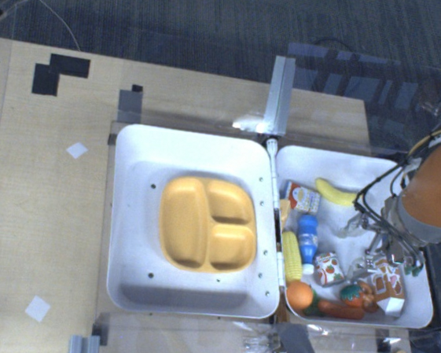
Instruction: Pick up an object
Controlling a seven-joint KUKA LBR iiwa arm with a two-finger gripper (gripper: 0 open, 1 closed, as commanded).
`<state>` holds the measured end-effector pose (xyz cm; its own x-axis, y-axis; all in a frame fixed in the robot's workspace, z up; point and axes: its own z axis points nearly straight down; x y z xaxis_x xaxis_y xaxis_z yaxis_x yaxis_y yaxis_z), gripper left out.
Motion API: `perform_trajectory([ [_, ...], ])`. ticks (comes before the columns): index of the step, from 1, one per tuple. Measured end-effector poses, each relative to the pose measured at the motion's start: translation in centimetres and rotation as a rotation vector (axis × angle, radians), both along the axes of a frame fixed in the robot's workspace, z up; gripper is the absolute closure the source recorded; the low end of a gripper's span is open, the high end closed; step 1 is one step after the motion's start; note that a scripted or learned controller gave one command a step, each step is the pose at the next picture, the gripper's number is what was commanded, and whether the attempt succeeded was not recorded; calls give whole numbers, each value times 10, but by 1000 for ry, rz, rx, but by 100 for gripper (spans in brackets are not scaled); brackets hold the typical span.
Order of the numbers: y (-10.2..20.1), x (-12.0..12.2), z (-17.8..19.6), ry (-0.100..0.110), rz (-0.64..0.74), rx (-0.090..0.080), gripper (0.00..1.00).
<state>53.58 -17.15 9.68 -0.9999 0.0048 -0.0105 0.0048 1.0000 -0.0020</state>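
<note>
Claw [371, 256] is down in the right bin [419, 309], at roughly 4 o'clock of frame, under the orange-banded wrist [440, 189]. Can't tell how far open it is or whether it has hold of anything; cables and metalwork clutter the tip.

Just beside it:
- one small brown-and-white carton [387, 282] at its 5 o'clock
- one red-and-white carton [328, 268] at its 8 o'clock

Further out in the same bin:
- one banana [334, 193] at 11 o'clock
- one red-orange pouch [303, 198]
- one blue bottle [307, 235]
- one corn cob [292, 256]
- one orange [299, 295]
- one carrot [340, 310] along the near wall

Pickable items all sit in the right bin, mostly its left half and near edge.

Left bin [128, 224] holds one yellow three-compartment tray [207, 222], centred. Both bins sit side by side on the wooden bench [37, 190].
</note>
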Motion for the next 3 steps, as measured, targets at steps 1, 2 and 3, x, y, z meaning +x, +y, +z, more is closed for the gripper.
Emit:
perform_trajectory([
  [1,14,57,15,-2,-12,2,0],
  [2,-34,67,-1,-2,-348,3,0],
  [3,-33,114,-6,-5,-643,6,0],
])
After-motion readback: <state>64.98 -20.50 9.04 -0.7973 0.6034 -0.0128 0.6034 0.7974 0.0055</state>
